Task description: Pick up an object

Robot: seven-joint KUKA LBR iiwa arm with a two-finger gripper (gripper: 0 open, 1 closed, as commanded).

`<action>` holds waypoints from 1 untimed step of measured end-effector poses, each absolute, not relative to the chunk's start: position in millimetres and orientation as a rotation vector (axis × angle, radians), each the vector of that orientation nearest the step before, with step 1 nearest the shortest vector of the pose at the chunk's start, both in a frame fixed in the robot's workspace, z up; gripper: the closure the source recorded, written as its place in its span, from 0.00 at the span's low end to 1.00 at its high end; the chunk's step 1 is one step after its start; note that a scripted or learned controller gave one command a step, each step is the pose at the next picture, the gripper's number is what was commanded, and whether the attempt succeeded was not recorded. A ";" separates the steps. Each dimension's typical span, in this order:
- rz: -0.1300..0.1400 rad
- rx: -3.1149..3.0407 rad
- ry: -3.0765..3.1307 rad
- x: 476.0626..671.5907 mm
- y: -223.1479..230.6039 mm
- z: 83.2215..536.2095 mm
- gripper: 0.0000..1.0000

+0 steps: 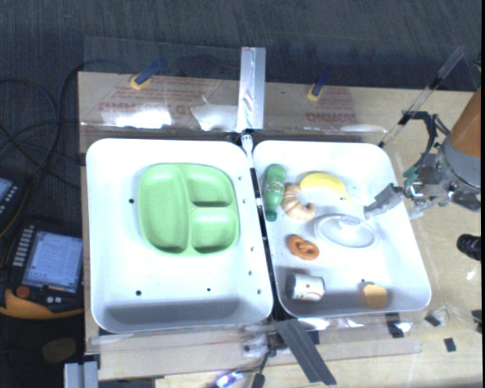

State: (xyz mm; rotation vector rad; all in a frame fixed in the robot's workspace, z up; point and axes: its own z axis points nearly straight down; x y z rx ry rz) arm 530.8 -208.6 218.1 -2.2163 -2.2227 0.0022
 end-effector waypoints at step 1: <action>0.006 -2.435 -1.981 635.1 -168.3 130.4 0.00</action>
